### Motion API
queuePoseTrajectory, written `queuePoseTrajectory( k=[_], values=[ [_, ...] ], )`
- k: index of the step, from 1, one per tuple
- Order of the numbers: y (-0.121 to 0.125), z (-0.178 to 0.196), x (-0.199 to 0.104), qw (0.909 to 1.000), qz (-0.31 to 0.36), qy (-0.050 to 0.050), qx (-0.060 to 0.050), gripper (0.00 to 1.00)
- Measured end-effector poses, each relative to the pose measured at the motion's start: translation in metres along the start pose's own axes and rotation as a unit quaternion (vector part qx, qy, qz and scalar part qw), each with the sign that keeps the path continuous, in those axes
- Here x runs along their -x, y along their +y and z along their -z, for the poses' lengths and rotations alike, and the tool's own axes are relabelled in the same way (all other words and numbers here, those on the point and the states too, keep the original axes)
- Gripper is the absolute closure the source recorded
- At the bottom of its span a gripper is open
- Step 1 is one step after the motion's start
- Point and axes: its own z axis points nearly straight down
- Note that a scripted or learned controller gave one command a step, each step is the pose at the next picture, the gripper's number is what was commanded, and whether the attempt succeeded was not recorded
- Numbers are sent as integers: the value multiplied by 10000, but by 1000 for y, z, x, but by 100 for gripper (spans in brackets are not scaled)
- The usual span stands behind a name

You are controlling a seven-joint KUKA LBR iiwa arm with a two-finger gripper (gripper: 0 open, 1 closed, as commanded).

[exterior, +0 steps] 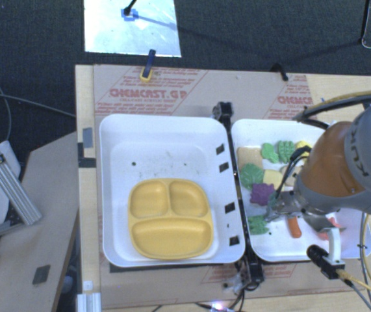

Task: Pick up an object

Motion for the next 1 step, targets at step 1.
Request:
queuePoseTrajectory(
  k=[1],
  values=[
    [1, 11, 0, 10000, 8, 1, 12, 100]
  ],
)
